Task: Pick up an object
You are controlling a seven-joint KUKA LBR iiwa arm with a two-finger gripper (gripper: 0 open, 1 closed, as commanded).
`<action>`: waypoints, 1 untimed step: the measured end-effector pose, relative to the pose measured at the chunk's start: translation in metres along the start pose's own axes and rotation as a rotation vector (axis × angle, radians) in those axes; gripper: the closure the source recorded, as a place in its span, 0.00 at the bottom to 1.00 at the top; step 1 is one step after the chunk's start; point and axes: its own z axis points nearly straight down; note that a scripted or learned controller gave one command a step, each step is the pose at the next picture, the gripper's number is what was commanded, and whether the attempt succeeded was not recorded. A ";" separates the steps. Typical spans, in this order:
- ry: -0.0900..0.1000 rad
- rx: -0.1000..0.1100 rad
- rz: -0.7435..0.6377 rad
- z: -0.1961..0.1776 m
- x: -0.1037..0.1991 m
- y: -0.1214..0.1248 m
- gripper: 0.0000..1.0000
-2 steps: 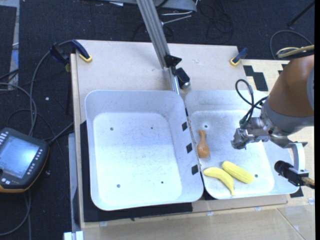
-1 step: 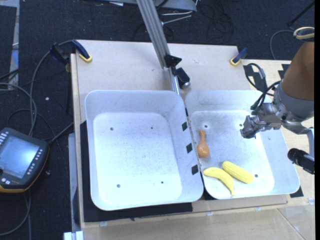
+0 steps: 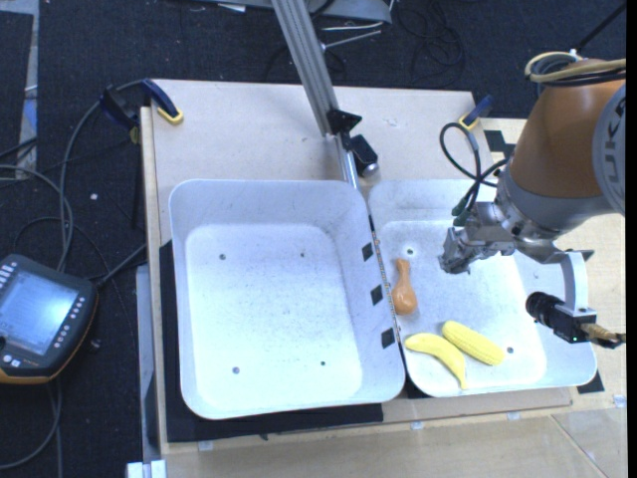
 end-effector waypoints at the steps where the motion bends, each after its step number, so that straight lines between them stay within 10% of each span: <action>1: 0.000 0.001 0.000 0.013 0.052 0.021 1.00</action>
